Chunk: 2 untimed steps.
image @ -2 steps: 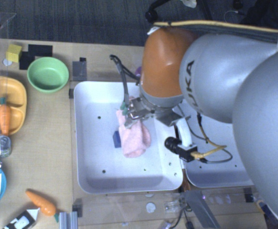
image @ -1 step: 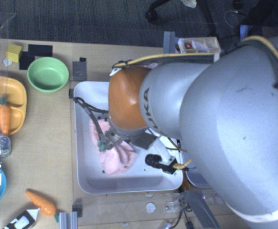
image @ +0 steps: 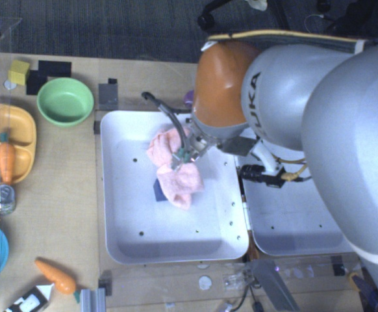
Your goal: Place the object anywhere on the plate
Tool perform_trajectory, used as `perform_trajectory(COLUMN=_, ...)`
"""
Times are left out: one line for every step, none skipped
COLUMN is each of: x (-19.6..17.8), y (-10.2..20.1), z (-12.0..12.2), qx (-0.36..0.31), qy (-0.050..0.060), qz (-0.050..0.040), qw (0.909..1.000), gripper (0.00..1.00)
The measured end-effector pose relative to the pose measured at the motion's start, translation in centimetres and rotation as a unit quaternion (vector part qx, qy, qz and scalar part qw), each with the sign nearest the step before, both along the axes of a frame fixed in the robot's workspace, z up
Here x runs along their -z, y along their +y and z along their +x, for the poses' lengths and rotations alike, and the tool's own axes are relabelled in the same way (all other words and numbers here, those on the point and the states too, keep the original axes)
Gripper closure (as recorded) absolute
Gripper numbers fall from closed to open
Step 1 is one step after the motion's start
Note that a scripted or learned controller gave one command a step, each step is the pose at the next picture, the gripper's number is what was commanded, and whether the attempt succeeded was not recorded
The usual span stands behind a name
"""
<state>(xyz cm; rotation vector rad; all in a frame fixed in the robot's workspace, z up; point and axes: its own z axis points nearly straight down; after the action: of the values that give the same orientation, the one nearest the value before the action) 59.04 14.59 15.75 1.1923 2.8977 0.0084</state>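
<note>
Reaching down into the left bin [image: 130, 239], the gripper [image: 184, 156] sits on the pink cloth [image: 176, 171], which bunches directly under and around its tip. I cannot tell whether it grips the cloth, probably because the wrist hides the tip.

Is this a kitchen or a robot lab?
Probably a robot lab. A big grey arm reaches over two white bins on a bench, its gripper at a pink cloth. The carrots and green bowl look like practice props.
</note>
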Motion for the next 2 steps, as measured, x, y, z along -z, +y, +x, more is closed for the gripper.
perform_trajectory(x=4.6, y=8.7, z=-4.5, qx=0.082, qy=-0.002, qz=0.0052, qw=0.9966, gripper=1.00)
perform_trajectory(x=3.9, y=6.7, z=-4.1, qx=0.145, qy=0.000, qz=0.0132, qw=0.9894, gripper=1.00)
